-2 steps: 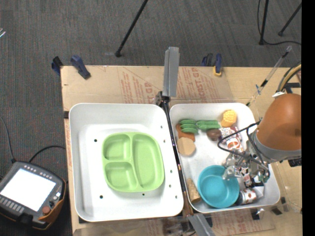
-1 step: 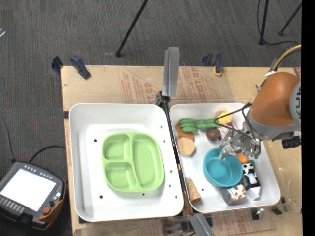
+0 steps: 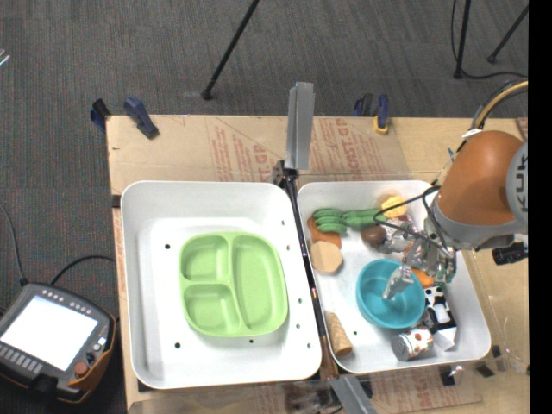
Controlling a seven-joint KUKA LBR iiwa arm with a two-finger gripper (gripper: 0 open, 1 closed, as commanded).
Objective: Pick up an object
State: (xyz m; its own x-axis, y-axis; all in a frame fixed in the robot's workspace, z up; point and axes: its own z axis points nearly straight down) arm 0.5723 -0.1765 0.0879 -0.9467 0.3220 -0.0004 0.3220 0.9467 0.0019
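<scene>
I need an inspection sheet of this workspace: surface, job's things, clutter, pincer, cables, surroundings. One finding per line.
Surface: cardboard-covered bench bearing left bin and right bin.
Job's things: in the right bin, blue bowl, green toy, tan round piece, cork-like cone, small can.
Clutter: green divided plate in the left bin.
Pincer: pincer over the blue bowl; finger state unclear.
Cables: black cable leading to the pendant.
Surroundings: teach pendant on the floor, clamps, tripod legs.
</scene>
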